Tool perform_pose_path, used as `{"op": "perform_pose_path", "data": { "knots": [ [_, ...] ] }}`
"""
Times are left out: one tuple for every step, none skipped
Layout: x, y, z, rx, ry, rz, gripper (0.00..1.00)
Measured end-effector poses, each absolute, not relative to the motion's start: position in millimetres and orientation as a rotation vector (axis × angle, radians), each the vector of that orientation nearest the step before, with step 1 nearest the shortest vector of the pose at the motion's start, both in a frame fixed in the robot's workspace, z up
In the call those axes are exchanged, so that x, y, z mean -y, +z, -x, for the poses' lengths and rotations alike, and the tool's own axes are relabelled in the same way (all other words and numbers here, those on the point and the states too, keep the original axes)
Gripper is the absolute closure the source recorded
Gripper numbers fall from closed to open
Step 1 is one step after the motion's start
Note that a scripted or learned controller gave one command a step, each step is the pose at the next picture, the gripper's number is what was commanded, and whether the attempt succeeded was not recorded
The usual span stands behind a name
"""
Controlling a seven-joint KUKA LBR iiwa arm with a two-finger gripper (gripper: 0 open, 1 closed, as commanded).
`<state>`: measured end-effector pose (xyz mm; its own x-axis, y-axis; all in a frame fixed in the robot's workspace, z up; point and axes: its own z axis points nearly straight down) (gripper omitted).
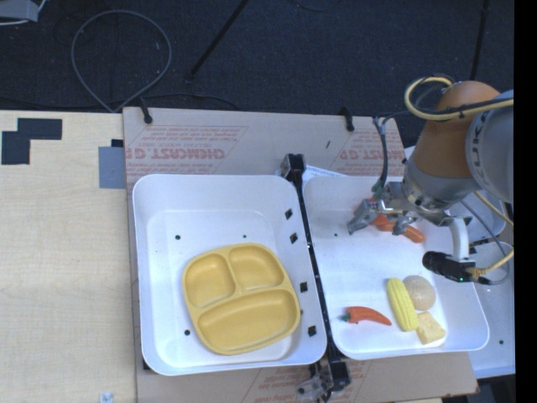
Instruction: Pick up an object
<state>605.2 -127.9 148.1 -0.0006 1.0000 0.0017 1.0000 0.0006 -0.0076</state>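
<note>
two shallow white bins side by side on a cardboard sheet (210, 145), divided by a black strip down the middle. left bin (159, 225) holding a yellow three-part tray (242, 297) low in its floor, with bare white floor above and to the left of it. right bin (344, 250) with open floor through its centre and left half.

gripper (384, 219) down in the upper right part of the right bin, close to the far wall, fingers spread apart, an orange carrot-like piece (411, 233) lying under and just to the right of them; cannot tell whether touched, not seen clamped between them. grey arm with orange band (449, 141) coming in from the right edge of the frame, cables looping over the bin's right rim.

lower right corner of the right bin crowded: corn cob (401, 304) upright in the frame, beige round piece (420, 292) touching its right side, pale yellow wedge (431, 329) just below. red chili pepper (367, 316) just left of the corn, lying flat.

light wooden bench top (59, 267) at the left, dark carpet (294, 40) with cables across the top of the frame.
</note>
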Motion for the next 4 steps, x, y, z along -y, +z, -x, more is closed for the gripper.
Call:
{"op": "perform_pose_path", "data": {
  "knots": [
    [120, 97, -596.3, 2.215, 0.008, 2.216, 0.0],
    [119, 87, -595.6, 2.215, 0.004, 2.221, 0.0],
    [120, 98, -595.9, 2.212, 0.004, 2.224, 1.0],
    [114, 157, -602.2, 2.225, -0.003, 2.221, 1.0]
  ]
}}
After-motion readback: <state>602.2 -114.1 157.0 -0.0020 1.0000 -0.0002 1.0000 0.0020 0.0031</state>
